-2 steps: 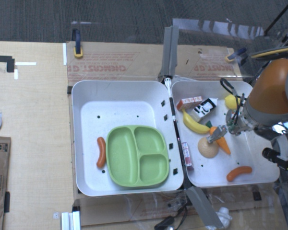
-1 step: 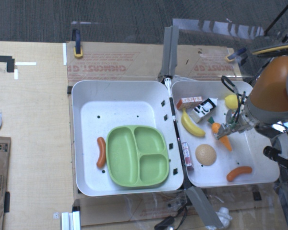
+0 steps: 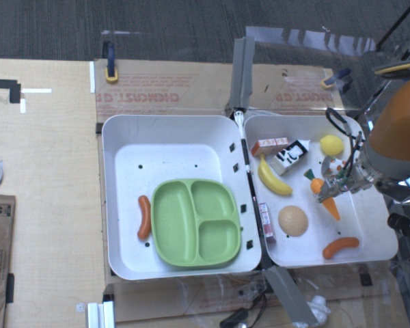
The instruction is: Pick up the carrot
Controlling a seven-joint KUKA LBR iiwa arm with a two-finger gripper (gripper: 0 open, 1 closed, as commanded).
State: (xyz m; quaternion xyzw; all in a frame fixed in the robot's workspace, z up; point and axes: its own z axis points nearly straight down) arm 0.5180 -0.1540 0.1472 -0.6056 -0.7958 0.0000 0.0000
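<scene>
We see two bins on the counter (image 3: 41,135). The left bin (image 3: 123,132) holds one green plate (image 3: 195,222) and one sausage (image 3: 144,217) just left of it. The right bin (image 3: 287,255) holds one carrot (image 3: 330,206), one banana (image 3: 273,178), one lemon (image 3: 332,145), one bun (image 3: 293,220), a second sausage (image 3: 340,247) and two small boxes (image 3: 270,145) — the other box (image 3: 290,154) is black and white. The tool (image 3: 333,186) sits right over the carrot's top end at the bin's right side; we cannot tell how it is set.
</scene>
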